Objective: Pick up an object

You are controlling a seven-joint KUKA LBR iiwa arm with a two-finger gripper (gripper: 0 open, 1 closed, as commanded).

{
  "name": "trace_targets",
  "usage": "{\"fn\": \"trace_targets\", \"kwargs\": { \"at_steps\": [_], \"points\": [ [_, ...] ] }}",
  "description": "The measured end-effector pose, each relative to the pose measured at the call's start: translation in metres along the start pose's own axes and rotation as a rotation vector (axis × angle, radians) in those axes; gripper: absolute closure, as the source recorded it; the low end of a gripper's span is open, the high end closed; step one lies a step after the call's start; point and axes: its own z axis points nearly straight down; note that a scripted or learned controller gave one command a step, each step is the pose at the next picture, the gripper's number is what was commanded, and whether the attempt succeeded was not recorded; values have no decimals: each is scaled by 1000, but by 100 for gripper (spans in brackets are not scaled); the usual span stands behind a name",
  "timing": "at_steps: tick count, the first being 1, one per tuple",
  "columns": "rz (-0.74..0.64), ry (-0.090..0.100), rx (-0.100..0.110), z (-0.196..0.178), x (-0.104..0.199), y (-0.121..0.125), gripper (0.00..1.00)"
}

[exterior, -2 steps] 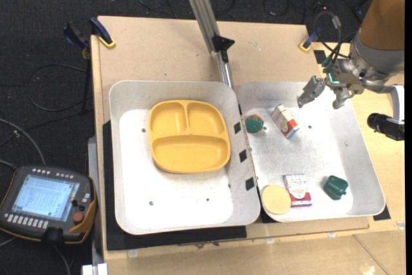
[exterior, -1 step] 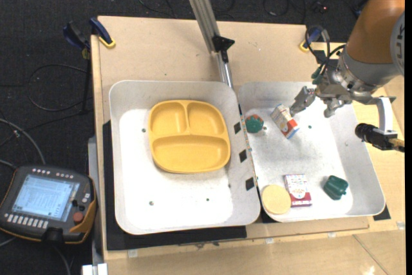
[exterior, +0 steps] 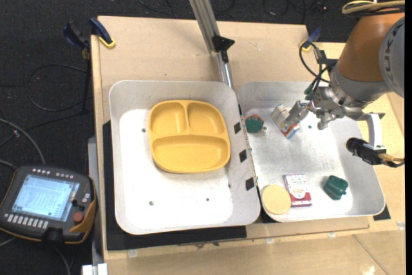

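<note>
At the near left corner a teach pendant with a lit screen rests off the bench. The left bin holds a yellow divided plate. In the right bin, along the near wall, lie a tan round disc, a small red-and-white box just beside it, and a dark green piece; a small green-and-red object sits near the far left. The gripper hovers low at a grey packet with red and blue trim, which seems caught between its fingers.
</note>
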Motion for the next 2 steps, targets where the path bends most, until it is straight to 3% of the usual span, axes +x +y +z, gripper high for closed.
{"fn": "trace_targets", "kwargs": {
  "at_steps": [1, 2],
  "points": [
    [-2, 1, 0, 58, 10, 0, 0],
    [0, -1, -6, 44, 9, 1, 100]
  ]
}}
